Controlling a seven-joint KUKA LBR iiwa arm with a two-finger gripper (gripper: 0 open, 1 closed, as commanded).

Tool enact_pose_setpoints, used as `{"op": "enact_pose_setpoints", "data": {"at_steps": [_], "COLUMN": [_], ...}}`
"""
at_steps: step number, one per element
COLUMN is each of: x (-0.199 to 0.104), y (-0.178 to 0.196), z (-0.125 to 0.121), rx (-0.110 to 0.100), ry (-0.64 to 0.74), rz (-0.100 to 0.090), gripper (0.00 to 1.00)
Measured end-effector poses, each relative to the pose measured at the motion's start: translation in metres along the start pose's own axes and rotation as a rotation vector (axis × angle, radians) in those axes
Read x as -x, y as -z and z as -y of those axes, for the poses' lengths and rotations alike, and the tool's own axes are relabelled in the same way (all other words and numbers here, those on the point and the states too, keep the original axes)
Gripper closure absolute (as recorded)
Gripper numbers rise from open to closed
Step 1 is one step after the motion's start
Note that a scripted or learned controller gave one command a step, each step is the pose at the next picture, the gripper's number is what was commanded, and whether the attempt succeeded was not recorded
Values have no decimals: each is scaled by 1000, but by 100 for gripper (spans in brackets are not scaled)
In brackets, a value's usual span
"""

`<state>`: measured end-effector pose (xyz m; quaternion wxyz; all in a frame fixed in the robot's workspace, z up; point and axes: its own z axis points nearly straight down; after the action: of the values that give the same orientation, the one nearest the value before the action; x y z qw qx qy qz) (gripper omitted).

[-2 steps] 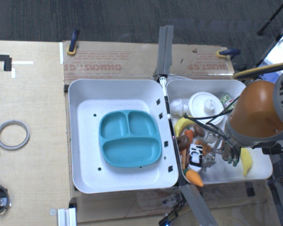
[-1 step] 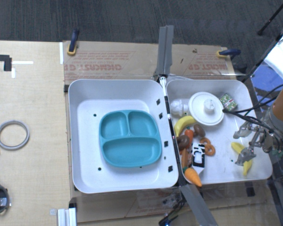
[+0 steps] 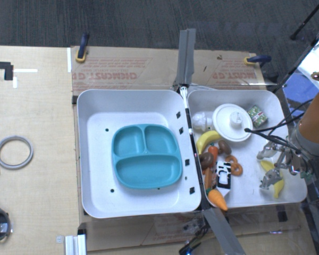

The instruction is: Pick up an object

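Yellow plastic toy pieces (image 3: 273,178) are lying near the right edge of the right white bin (image 3: 239,195). The metal two-finger gripper (image 3: 274,170) is hovering directly over them, fingers spread. Lowering straight down, centred before closing, seems wisest.

Colours, both bins.
Bins (image 3: 90,158) white; divided plate (image 3: 147,156) turquoise; lid (image 3: 232,122) white; banana (image 3: 207,139) yellow; carrot (image 3: 217,198) orange; packet (image 3: 257,116) green-patterned; surface (image 3: 32,116) pale wood; tape ring (image 3: 13,152) grey; arm band (image 3: 315,122) orange.
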<state>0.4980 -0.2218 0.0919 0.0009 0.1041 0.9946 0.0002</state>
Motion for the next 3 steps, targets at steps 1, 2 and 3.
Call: {"op": "enact_pose_setpoints", "data": {"at_steps": [1,2,3], "x": [-9,-34,56], "y": [0,0,0], "z": [-32,-107,-132], "rx": [1,0,0], "ry": [-11,-15,-15], "rz": [-1,2,1], "gripper": [0,0,0]}}
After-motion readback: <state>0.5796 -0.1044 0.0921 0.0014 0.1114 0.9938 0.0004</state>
